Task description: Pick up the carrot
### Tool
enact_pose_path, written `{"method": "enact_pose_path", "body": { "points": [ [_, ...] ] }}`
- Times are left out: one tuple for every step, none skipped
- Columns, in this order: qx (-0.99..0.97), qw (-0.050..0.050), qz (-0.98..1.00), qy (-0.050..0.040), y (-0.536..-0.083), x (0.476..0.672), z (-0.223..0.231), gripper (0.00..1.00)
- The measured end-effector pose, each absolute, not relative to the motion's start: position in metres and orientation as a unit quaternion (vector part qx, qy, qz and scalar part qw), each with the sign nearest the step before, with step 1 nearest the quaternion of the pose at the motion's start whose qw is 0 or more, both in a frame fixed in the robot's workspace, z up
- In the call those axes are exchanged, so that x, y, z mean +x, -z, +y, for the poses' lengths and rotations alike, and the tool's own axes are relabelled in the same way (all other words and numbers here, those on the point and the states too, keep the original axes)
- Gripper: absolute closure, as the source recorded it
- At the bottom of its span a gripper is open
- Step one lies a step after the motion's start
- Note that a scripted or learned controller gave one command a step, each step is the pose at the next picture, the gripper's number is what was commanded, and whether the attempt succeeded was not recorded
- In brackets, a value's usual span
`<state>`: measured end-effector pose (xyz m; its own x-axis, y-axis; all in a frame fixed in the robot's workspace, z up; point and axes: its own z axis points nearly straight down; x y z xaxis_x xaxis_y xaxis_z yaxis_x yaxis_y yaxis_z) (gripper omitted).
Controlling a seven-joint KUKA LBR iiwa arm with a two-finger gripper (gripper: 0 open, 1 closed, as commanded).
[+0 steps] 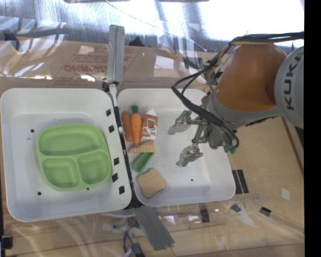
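Bread slice (151,182) sits nearest in the right bin (214,189). Carrot (135,126) lies by the left wall, beside a small carton (149,126). Hand (182,142) hovers to its right, fingers spread wide, holding nothing, seemingly lining up a grab.

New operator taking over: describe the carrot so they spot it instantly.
Look in the right bin, along its left wall. The carrot lies lengthwise there, leafy end pointing away, between a shorter orange piece and a small carton. It alone has a green top.
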<state>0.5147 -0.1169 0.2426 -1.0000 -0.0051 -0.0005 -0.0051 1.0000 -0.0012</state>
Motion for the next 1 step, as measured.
{"method": "enact_pose_path", "body": {
  "points": [
    [-0.199,-0.001,0.980,-0.0008,-0.1715,0.5560,-0.1596,0.00]
  ]
}}
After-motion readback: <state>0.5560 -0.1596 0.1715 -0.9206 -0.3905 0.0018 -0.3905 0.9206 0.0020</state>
